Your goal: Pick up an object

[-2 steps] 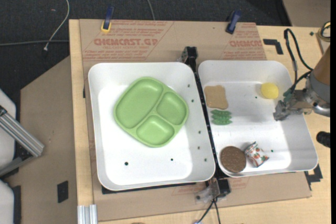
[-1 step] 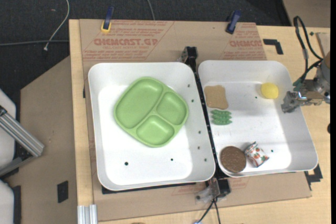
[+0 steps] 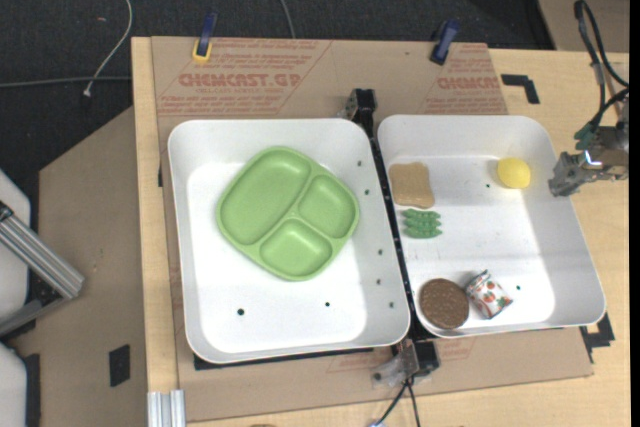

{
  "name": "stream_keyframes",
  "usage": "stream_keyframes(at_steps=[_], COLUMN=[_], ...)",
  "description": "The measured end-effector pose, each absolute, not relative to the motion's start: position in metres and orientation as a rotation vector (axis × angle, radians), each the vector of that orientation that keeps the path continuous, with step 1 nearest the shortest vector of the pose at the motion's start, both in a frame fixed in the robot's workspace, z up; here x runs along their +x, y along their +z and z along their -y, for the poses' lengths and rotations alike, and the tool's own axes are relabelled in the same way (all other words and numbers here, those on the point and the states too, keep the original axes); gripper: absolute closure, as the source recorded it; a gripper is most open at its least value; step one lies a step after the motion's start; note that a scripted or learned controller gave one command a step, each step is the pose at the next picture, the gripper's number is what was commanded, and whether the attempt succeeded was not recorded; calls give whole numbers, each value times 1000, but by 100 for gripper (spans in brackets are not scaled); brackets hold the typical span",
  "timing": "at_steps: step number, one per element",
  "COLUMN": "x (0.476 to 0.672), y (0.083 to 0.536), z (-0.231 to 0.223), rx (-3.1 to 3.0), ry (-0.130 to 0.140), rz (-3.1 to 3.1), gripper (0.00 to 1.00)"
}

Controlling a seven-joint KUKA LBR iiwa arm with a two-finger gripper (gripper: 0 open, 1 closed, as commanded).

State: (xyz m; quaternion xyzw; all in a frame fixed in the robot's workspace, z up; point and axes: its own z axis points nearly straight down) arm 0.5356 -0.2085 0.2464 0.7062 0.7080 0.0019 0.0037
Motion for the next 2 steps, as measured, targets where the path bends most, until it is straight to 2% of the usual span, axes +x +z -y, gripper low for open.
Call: stream_keyframes(at_steps=[1,2], x=[537,523], y=[238,229], z=[148,96], rx=[2217,2220], ry=[2,0], rz=[-2232,-2232], gripper=[100,100])
